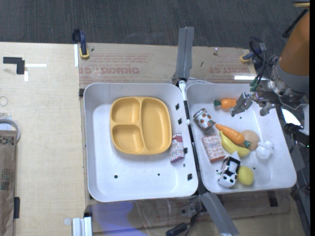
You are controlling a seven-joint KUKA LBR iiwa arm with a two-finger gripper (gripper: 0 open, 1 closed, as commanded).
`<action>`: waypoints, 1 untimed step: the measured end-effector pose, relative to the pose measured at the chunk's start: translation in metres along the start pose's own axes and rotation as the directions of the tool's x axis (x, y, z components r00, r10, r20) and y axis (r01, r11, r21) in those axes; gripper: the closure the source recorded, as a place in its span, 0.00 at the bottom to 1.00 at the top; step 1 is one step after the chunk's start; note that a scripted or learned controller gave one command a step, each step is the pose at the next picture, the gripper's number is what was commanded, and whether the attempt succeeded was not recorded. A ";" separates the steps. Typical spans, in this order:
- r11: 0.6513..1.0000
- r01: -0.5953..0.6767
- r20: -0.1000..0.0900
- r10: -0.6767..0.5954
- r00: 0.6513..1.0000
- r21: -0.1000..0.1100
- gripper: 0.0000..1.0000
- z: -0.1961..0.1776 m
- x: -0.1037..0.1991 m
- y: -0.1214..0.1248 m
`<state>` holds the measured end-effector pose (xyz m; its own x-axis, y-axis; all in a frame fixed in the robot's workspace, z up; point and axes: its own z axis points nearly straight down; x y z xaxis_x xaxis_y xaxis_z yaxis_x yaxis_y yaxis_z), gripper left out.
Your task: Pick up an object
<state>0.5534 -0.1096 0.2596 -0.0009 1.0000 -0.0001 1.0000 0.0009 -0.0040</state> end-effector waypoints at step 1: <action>0.995 -0.098 -0.001 0.098 0.995 -0.001 0.00 0.135 0.011 0.003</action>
<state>0.5556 -0.0983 0.1247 0.0967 0.9953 0.0001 0.9953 -0.0967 -0.0026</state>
